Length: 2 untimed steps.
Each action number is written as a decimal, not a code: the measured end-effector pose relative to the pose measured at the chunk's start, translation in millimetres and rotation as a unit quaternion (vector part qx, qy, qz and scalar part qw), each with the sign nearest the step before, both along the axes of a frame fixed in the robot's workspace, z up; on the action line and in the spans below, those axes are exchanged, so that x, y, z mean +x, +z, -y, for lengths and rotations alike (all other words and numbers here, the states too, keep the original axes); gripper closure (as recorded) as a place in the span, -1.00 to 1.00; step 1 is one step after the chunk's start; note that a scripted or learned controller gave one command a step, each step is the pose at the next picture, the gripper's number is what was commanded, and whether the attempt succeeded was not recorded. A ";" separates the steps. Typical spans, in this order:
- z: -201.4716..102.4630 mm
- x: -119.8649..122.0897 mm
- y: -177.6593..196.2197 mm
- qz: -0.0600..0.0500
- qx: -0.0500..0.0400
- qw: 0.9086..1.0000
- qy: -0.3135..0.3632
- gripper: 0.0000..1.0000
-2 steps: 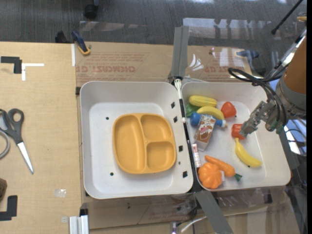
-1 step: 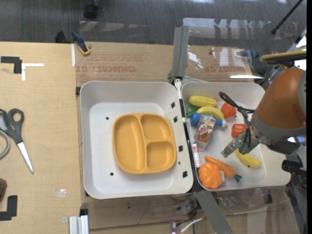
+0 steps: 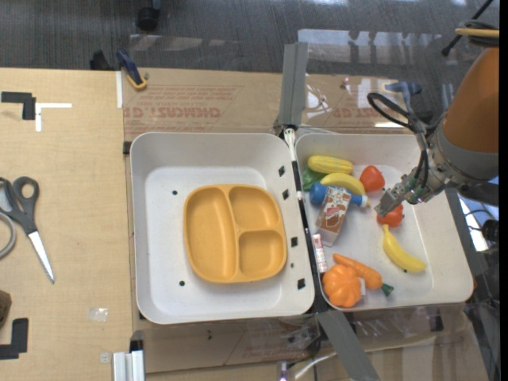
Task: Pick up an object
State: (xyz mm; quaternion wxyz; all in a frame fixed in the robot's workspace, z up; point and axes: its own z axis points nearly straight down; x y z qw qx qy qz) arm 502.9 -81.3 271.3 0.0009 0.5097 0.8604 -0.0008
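Gripper [image 3: 390, 205]: mine, low in right bin [image 3: 452, 288], over a red toy [image 3: 393, 217] (whether it grips, I cannot tell)
Banana [image 3: 402, 252]: just below
Left bin [image 3: 151, 213]: yellow tray [image 3: 236, 232]

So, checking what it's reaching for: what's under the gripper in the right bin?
A small red object lies under the gripper, beside a yellow toy banana. The gripper covers its top, so its shape stays unclear.

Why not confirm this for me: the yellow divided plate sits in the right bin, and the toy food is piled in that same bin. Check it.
One part is wrong. The camera view shows the yellow divided plate in the left bin, not the right one. The toy food, such as the banana and pumpkin, does lie in the right bin.
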 end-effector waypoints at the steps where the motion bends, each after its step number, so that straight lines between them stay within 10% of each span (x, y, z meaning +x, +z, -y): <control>1: -59.7 2.7 11.3 0.000 0.000 0.997 -0.076 1.00; 2: 19.2 -3.7 132.8 0.000 0.000 0.984 -0.179 1.00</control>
